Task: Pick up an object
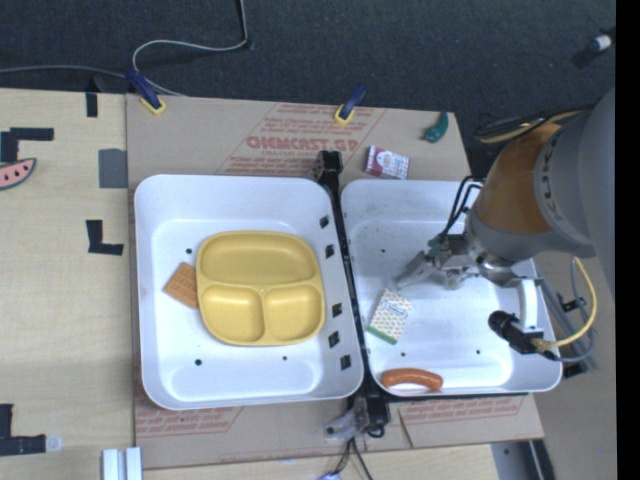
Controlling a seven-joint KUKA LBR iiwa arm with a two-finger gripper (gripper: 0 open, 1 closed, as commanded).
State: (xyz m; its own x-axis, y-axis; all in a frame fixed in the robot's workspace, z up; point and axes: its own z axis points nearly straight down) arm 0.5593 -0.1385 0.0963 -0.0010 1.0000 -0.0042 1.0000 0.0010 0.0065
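In the right bin [462, 343] my gripper [408, 271] hangs low over the bin's middle, pointing left, with nothing visibly held. Just below and left of its tip, a small white packet with green and yellow print [390, 316] lies flat on the floor, apart from the gripper. An orange sausage [411, 378] rests against the right bin's front wall. The left bin [240, 373] holds a yellow divided plate [262, 286], and a brown cracker [181, 285] peeks out from under the plate's left edge.
A black rail [338, 268] runs between the two bins. A black fitting with a yellow cable [512, 330] hangs from the arm over the right bin's right side. On the cardboard behind the bins lie a small red and white packet [386, 162] and a teal piece [436, 126].
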